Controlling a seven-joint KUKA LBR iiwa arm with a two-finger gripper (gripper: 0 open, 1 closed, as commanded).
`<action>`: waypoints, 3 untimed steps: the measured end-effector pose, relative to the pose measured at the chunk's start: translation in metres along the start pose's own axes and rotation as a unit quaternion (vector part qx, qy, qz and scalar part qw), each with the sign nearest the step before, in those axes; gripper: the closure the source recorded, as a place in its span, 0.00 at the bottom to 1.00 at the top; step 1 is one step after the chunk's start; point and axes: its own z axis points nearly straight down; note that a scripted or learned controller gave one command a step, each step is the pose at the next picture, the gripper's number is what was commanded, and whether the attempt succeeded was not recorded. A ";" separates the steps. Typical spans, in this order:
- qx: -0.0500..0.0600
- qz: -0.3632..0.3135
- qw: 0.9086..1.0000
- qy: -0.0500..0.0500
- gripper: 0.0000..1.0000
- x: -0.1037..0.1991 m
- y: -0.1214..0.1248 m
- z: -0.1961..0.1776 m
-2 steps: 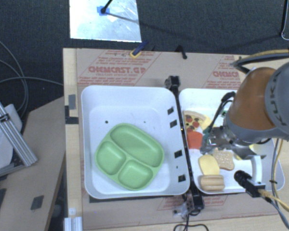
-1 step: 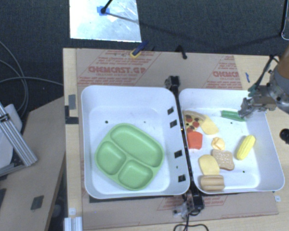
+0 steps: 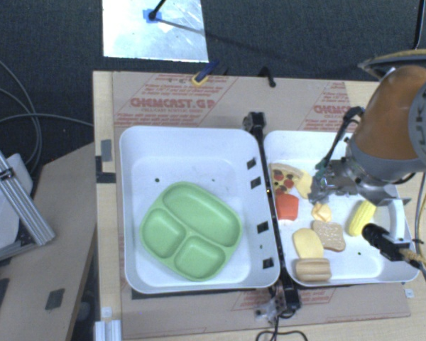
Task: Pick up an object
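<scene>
The right bin [image 3: 383, 265] holds toy food: a pizza slice [image 3: 285, 177], a red piece [image 3: 287, 206], a yellow block [image 3: 307, 243], a toast slice [image 3: 331, 235], a bread roll [image 3: 312, 268], a corn cob [image 3: 360, 217] and a small pale yellow piece [image 3: 321, 212]. My gripper [image 3: 321, 189] reaches down from the right, over the middle of this bin. It stands just above the small pale piece and beside the pizza slice.
The left bin [image 3: 149, 148] holds a green divided plate [image 3: 190, 229]. A black divider [image 3: 266, 190] runs between the two bins. The arm's orange band [image 3: 394, 119] and grey wrist cover the right bin's far right part. Cables lie near the bench's front edge.
</scene>
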 end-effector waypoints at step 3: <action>-0.008 -0.003 1.000 -0.002 1.00 -0.007 0.038 -0.063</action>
